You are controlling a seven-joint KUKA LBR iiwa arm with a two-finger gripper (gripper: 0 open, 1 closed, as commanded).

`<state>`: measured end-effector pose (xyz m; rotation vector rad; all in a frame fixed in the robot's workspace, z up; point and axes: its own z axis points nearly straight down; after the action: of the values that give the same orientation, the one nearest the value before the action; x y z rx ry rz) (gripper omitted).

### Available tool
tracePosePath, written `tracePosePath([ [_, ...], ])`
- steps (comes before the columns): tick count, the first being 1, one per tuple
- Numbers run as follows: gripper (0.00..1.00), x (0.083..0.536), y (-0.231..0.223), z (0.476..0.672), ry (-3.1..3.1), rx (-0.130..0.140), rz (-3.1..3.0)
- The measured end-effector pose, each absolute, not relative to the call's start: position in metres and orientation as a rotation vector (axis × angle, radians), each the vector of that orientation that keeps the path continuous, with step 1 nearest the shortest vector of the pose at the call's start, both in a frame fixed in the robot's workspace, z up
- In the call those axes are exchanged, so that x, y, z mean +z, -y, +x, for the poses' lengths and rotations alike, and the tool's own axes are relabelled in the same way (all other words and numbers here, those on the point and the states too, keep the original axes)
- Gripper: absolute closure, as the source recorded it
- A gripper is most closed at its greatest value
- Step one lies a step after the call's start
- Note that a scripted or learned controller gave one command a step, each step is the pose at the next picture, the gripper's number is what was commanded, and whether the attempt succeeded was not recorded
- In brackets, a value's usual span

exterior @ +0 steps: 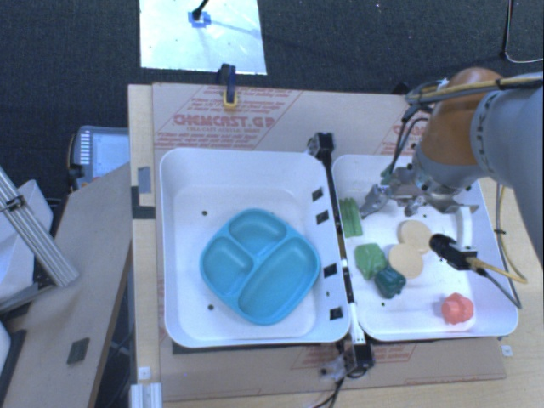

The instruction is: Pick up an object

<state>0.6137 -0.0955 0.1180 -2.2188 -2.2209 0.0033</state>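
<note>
Since nothing is seen caught in the end effector (384, 195), the step in hand is judged to be the approach, with the pick itself not yet made. In the camera view the end effector is held low over the right bin (493, 325), toward that bin's far left part, and whether it is spread or pressed together cannot be told, because the grey wrist hides much of it.

The likeliest candidate is the long green piece (350, 217), which lies just beside the end effector, toward the near left and close against the divider between the bins. Further toward the near side a green block (369, 258) and a dark teal lump (391, 281) are found touching each other, with a pale peanut-shaped piece (411, 246) just beside them. A pink object (457, 309) lies well apart, in the bin's near right corner.

For the next move, a short shift toward the chosen thing and a straight descent are judged to be called for; with the green piece, care near the bin wall would be needed.

The arm (476, 130) is reached in from the right, its orange band bent above the wrist, and the wrist is turned downward and leftward over the bin.
</note>
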Motion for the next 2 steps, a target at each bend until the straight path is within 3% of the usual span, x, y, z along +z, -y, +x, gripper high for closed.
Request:
tracePosePath([
  [1,1.00,0.132,0.095,0.616,2.225,-0.004,-2.223],
  [2,1.00,0.178,0.100,0.613,2.223,-0.004,-2.225],
])
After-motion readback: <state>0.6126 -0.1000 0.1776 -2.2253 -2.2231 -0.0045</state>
